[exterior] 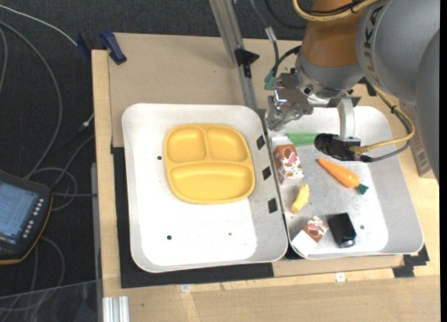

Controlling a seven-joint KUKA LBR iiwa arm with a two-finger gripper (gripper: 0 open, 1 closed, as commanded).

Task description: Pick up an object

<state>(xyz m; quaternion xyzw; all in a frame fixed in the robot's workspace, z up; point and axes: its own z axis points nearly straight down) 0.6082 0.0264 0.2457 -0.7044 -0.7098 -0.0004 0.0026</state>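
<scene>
My gripper hangs over the far left corner of the right bin, close to the wall shared with the left bin. Just right of it lies a green stick-shaped item. A red and white carton stands just in front of the gripper. Further out in the same bin lie an orange carrot, a small yellow banana, a small red and white packet and a black block. Nothing shows between the fingers.
The left bin holds a yellow divided plate. A metal post slants up behind the bins. A black fitting with a yellow cable hangs off the arm over the right bin.
</scene>
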